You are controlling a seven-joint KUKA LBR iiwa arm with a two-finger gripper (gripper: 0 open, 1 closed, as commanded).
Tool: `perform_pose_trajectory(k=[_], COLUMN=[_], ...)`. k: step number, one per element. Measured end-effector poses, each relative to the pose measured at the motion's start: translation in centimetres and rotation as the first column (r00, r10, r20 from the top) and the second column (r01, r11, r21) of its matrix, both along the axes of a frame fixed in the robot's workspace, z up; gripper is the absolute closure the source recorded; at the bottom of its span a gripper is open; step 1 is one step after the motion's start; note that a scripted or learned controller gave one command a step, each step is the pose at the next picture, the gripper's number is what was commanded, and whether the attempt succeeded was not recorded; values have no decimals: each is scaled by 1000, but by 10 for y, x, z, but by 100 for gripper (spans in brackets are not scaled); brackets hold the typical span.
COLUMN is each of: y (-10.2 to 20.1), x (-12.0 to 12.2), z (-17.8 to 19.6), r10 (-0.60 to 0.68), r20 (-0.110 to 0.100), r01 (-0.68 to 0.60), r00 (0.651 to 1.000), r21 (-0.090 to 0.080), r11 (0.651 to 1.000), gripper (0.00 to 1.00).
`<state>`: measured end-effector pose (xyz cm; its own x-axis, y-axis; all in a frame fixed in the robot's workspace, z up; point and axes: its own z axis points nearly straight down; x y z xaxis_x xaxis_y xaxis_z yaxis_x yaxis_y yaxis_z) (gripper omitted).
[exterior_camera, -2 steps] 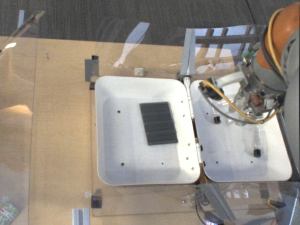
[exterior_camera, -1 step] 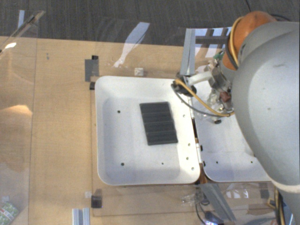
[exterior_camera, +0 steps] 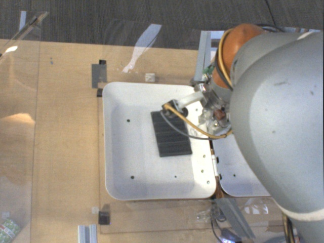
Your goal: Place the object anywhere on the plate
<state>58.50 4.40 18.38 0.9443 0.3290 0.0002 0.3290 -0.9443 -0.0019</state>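
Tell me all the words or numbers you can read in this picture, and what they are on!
There are none that can be read.
The dark ridged object in the left white bin has no writing.
A small green and white printed scrap at the bottom left corner is too small and blurred to read.

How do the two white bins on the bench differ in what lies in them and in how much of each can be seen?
The left bin holds a dark ribbed slab; the right bin has only bare floor in its visible part. The left bin is almost wholly visible; the arm covers most of the right bin. Both are shallow and white.
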Motion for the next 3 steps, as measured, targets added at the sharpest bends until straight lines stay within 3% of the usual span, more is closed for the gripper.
perform_pose_trajectory(k=[1,2,3], y=[-75,-17,-17], x=[29,11,12], z=[13,-1,-1], r10=[-128,73,73], r20=[2,-2,-1], r01=[128,-73,-73], r00=[992,997,997], r21=[-2,-2,-2], r11=[992,997,997], gripper=[100,100,0])
